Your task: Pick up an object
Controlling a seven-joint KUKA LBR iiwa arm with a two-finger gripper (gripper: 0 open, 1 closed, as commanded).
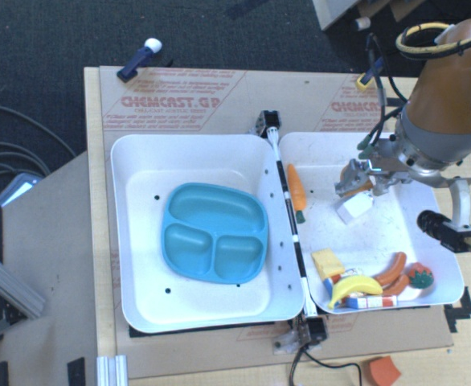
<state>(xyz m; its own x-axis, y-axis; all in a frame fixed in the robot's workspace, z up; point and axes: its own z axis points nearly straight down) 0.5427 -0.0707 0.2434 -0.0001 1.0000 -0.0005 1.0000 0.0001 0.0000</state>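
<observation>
Two white bins [131,240] are seen on one bench [187,95]. The claw [356,185] is held over the right bin; its opening cannot be told. One carrot [296,193] lies just left of it; one banana [356,288], one sausage [390,270] and one strawberry [419,276] lie below. One blue plate [215,233] sits far left.

The arm [448,87] comes in from the right, its orange band uppermost at the top corner and the grey wrist section below it bending down over the right bin [316,145]. Cables loop around the wrist. The gripper [356,185] hangs low above that bin's upper half, toward its middle, angled down and to the left. Its fingers are too blurred and crowded by metal parts to read from here.
</observation>
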